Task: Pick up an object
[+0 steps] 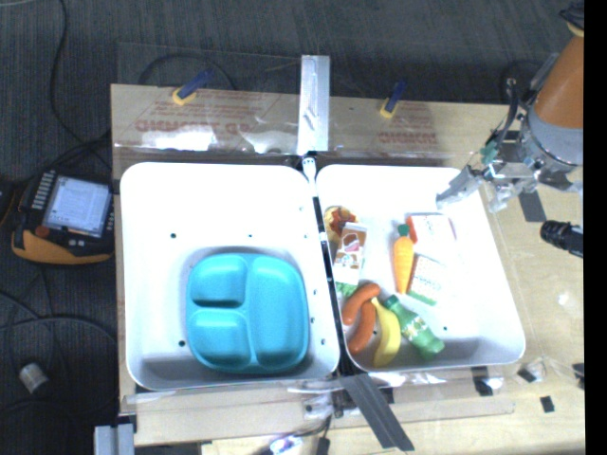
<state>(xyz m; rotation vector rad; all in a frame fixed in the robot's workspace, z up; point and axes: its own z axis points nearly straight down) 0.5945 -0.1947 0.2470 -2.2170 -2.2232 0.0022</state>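
1. The tool [462, 184] sits at the upper right corner of the right bin [493, 254], above its rim, with the arm [560, 102] reaching in from the right; its grey and orange wrist is at the frame's edge.
2. Whether the tool is released or clenched cannot be told; nothing shows between its tips.
3. The objects to pick lie in the right bin, mostly along its left and middle parts.
4. An orange carrot [403, 259] lies lengthwise near the bin's centre, just beside a white carton [430, 227] above a green-and-white box [427, 279].
5. A small red-and-white box [351, 250] lies near the divider, with a brown and yellow item [338, 219] above it that is too small to tell.
6. At the bin's lower left, a red-orange sausage shape [359, 300], a yellow banana [386, 334] and a green bottle-like item [415, 328] crowd together, touching.
7. The left bin [161, 207] holds a blue compartment tray [248, 312].
8. A handheld controller [64, 215] with a lit screen lies on the floor left of the surface [560, 282].
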